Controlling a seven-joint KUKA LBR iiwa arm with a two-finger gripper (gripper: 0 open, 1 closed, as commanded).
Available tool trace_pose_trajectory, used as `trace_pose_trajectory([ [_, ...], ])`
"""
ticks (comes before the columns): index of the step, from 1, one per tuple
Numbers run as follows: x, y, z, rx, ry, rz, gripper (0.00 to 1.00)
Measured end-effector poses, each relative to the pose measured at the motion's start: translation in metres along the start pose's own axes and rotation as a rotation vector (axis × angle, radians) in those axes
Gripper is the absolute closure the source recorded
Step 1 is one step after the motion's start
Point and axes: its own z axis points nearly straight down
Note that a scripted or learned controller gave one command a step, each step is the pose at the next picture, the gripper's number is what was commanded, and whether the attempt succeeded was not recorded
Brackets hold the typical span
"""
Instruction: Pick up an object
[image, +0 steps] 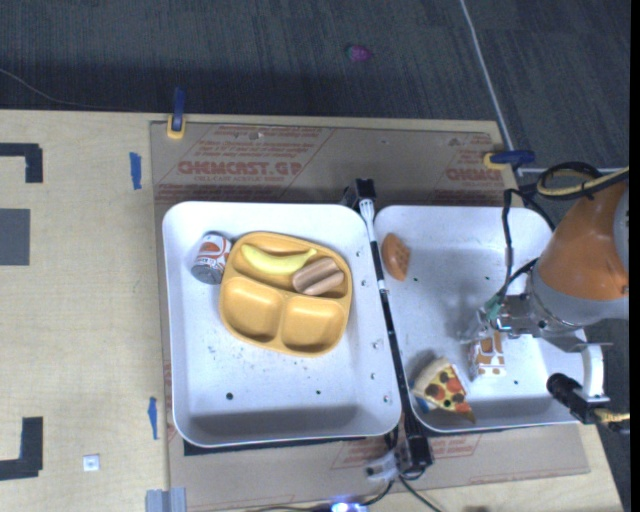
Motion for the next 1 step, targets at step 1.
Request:
trace_pose_trajectory([
  [1,0.0803,0.0201,-0.0848,0.016,0.01,-0.005,1.0],
])
